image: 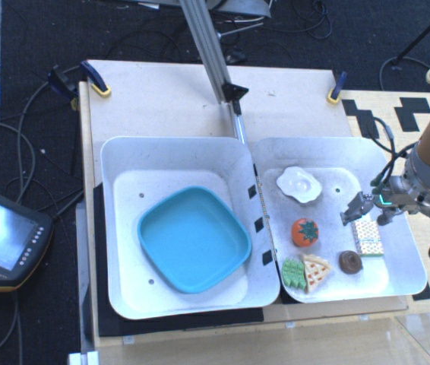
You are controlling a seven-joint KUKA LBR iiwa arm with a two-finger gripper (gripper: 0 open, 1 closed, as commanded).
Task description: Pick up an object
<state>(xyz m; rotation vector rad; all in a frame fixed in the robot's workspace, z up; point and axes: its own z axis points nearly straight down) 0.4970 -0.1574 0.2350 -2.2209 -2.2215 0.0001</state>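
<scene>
I see the tool (pixel 361 207) over the right bin (pixel 405 276); I cannot tell its opening or any hold. Just below it: patterned card (pixel 368 237), brown donut (pixel 350 261). Further left: tomato (pixel 305 233), white piece (pixel 299 185), sandwich (pixel 307 272).

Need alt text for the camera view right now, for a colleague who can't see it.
The end effector hovers over the right bin, above a small box, near a fried egg, tomato, pizza slice and donut. The left bin holds a blue tray.
</scene>
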